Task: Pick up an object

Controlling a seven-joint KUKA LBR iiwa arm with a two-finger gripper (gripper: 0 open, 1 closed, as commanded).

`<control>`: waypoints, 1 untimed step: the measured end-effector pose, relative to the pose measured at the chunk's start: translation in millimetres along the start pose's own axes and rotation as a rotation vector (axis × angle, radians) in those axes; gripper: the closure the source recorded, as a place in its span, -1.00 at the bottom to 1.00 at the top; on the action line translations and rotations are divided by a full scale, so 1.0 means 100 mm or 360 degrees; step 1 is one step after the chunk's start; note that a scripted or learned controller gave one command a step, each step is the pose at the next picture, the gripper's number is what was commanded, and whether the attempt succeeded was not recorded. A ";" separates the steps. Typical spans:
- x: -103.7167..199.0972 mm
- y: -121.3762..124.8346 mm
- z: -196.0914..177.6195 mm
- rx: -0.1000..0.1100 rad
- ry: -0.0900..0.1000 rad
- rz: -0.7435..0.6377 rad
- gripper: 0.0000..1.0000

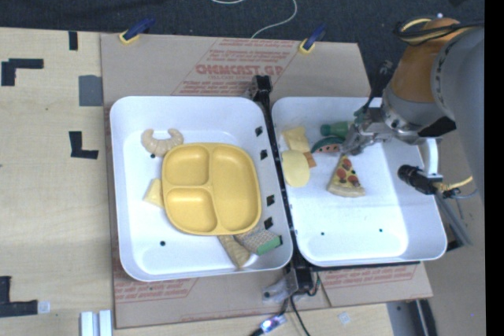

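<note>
My gripper (352, 140) hangs low in the right bin (394, 240), reaching in from the right, its tips just above a toy pizza slice (346, 179). Right beside the tips, to the left, lies a green toy vegetable (328, 142), with another green piece (334, 127) behind it. Two pale yellow pieces (295, 161) rest against the bin's left wall. The fingers are too small and dark to read.
The left bin (130, 248) holds a yellow divided plate (211, 187), a tan curled piece (160, 142), a yellow wedge (153, 192) and a waffle-like piece with a green item (256, 243). A divider (276, 169) separates the bins. A cable (252, 0) lies behind them.
</note>
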State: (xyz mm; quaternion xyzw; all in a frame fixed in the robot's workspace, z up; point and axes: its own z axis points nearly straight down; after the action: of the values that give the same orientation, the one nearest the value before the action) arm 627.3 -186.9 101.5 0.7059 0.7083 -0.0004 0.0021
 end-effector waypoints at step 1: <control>0.02 0.05 -0.62 -0.0002 0.0004 0.0002 1.00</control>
State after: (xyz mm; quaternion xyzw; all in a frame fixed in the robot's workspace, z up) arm 632.0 -184.6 164.0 0.7064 0.7078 0.0009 0.0016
